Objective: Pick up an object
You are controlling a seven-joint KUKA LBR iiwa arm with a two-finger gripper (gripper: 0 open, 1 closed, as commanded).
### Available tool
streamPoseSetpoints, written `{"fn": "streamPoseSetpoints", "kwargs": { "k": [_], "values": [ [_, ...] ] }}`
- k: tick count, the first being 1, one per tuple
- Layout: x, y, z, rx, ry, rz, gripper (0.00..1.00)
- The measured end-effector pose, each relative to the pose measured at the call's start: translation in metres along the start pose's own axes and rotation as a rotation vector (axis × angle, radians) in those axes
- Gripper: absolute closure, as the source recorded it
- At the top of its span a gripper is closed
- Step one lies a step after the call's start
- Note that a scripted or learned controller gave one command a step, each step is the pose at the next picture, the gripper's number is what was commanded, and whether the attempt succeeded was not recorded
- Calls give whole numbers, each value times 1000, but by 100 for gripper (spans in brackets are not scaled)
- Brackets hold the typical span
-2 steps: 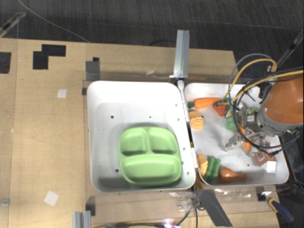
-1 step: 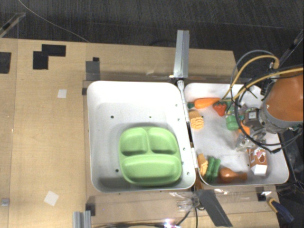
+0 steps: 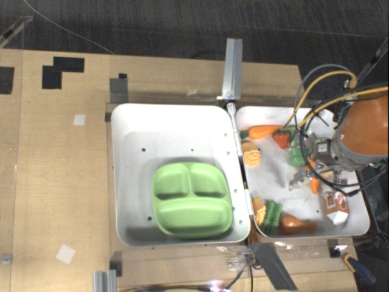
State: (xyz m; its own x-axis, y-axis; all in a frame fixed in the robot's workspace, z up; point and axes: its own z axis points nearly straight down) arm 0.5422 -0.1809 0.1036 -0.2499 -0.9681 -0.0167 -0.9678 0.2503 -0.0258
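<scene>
Gripper (image 3: 302, 178) is hovering low in the right bin (image 3: 358, 227) among toy food; finger state cannot be told. No legible writing is showing on the small carton (image 3: 336, 207).

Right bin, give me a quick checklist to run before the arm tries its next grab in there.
1. Gripper is over the right bin: ok.
2. Something between the fingers: cannot tell.
3. Targets nearby, orange carrot and milk carton: ok.
4. Yellow corn lies close against the divider wall: not ok for an easy grasp.
5. Green divided plate sits apart in the left bin: ok.
</scene>
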Motion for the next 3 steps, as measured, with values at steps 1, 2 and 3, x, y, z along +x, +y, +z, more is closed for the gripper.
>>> {"fn": "streamPoseSetpoints", "kwargs": {
  "k": [1, 2, 3],
  "values": [
    [17, 41, 9, 1, -3, -21, 0],
    [-9, 30, 11, -9, 16, -90, 0],
    [-57, -2, 13, -8, 12, -120, 0]
  ]
}}
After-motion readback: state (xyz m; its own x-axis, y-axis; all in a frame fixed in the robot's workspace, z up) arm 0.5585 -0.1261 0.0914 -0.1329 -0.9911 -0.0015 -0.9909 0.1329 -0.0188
